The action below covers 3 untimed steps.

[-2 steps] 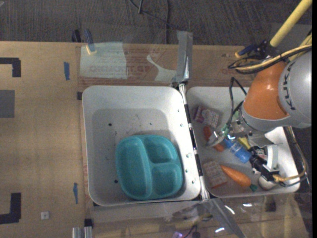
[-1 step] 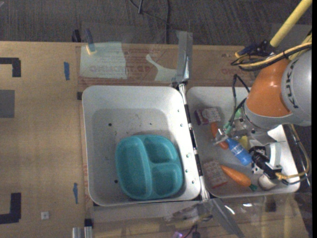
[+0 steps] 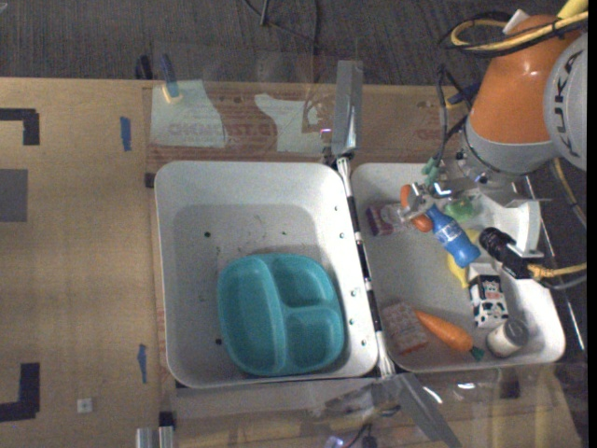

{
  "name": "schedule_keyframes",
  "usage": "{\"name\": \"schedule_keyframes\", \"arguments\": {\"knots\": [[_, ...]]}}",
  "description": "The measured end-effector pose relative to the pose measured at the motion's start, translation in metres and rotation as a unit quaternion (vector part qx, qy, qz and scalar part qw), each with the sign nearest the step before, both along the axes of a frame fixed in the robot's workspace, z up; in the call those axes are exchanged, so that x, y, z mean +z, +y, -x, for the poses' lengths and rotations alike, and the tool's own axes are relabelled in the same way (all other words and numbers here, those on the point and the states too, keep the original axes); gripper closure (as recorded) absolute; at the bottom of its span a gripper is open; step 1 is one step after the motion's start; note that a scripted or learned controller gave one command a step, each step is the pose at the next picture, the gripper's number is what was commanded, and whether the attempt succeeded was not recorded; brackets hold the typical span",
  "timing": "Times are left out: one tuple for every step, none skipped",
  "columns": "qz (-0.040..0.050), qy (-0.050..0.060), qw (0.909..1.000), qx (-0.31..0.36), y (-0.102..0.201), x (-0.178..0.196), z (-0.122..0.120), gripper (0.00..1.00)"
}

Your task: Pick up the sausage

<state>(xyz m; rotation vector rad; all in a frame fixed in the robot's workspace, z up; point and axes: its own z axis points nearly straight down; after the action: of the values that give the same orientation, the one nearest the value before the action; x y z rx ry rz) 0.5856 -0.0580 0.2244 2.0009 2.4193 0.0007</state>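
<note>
While the grey-and-orange arm's two-finger gripper (image 3: pixel 424 199) hangs low over the right shallow white bin (image 3: pixel 550 339), its grasp indeterminate, the small reddish sausage (image 3: pixel 413 203) apparently lies directly beneath, suggesting a pickup attempt.

Left bin (image 3: pixel 187 194): contains a teal divided tray (image 3: pixel 280 314) at its 5 o'clock area. Right bin (image 3: pixel 550 339): a blue bottle (image 3: pixel 452 236) at centre, an orange carrot (image 3: pixel 446 331) at 6 o'clock, a cow-print carton (image 3: pixel 487 299) at 4 o'clock. The gripper (image 3: pixel 422 197) is positioned at 11 o'clock, over small items too blurred to identify.
</note>
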Motion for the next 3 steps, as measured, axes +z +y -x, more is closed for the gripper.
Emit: {"name": "schedule_keyframes", "arguments": {"knots": [[0.0003, 0.0, 0.997, -0.077, -0.028, 0.044, 0.023, 1.0], [-0.0006, 0.004, 0.9824, -0.187, 0.032, -0.041, 0.028, 1.0], [-0.0007, 0.003, 0.9986, -0.054, 0.105, -0.04, 0.08, 1.0]]}}
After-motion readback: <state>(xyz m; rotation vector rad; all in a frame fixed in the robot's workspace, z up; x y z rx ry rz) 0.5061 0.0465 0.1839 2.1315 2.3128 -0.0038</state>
